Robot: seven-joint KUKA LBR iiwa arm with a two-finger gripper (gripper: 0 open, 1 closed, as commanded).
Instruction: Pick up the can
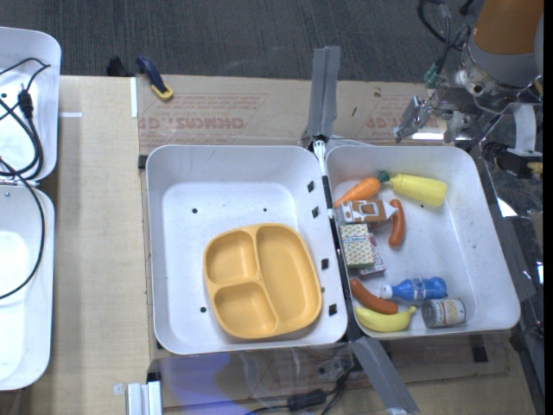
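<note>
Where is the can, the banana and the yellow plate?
can point(444, 312), camera view, on its labelled side.
banana point(385, 320), camera view, on the middle of its curve.
yellow plate point(262, 316), camera view, on its near rim.

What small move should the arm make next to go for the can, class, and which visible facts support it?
Probably carry the end effector toward the near right corner of the right bin, stopping above the can. The end effector sits over the bin's far rim, while the can lies on its side in the opposite corner, beside the blue bottle and banana.
</note>
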